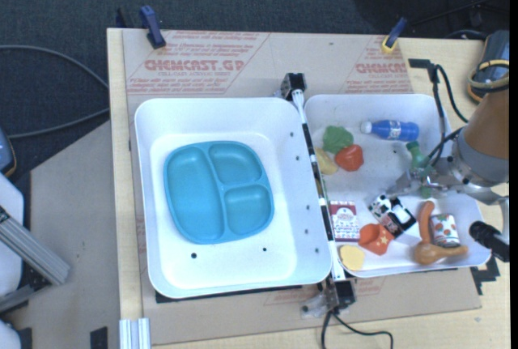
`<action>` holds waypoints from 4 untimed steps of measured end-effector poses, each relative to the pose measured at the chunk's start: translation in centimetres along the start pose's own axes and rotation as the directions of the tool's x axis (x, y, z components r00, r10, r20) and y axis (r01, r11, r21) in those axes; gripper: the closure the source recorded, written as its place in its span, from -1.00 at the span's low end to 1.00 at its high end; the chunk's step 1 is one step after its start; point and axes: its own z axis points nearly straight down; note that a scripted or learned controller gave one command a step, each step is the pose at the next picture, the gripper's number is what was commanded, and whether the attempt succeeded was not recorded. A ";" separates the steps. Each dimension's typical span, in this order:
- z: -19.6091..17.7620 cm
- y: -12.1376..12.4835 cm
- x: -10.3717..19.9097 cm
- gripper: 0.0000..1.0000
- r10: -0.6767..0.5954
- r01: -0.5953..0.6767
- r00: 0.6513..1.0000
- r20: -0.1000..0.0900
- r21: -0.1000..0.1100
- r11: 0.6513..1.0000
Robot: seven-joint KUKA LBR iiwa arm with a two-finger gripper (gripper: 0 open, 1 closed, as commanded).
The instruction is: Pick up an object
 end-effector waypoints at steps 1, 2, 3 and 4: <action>1.0 4.7 4.7 -1.00 0.002 -0.002 1.000 0.006 -0.022 1.000; -0.1 15.1 2.1 -1.00 -0.002 0.001 1.000 0.003 0.006 1.000; -2.5 15.0 6.4 -1.00 -0.001 0.001 1.000 0.000 0.011 1.000; -4.7 15.1 3.1 -1.00 0.001 -0.001 1.000 0.002 0.008 1.000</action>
